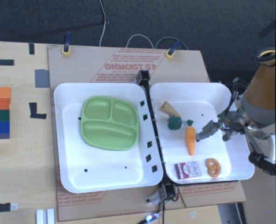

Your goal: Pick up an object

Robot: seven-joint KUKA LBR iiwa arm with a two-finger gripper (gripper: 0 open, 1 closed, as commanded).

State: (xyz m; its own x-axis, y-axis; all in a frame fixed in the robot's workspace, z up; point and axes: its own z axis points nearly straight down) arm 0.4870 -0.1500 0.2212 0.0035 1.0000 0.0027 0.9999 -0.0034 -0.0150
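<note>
Two bins sit side by side on the surface [25,181]. You have the claw [208,132] low over the right bin [212,88], just beside the carrot [190,141] on its right; whether its fingers are spread or closed cannot be told at this size, and nothing shows between them.

Risks, as judged: the carrot is narrow and rounded, so an off-centre close would likely roll it aside or pinch only the tip. The green lump [175,122] and the cone [170,109] lie near its top end and could get knocked.

Right bin also holds a pretzel [213,167] and a small purple packet [188,170] near the front edge. Left bin [65,125] holds a green divided plate [110,122], nothing on it
</note>
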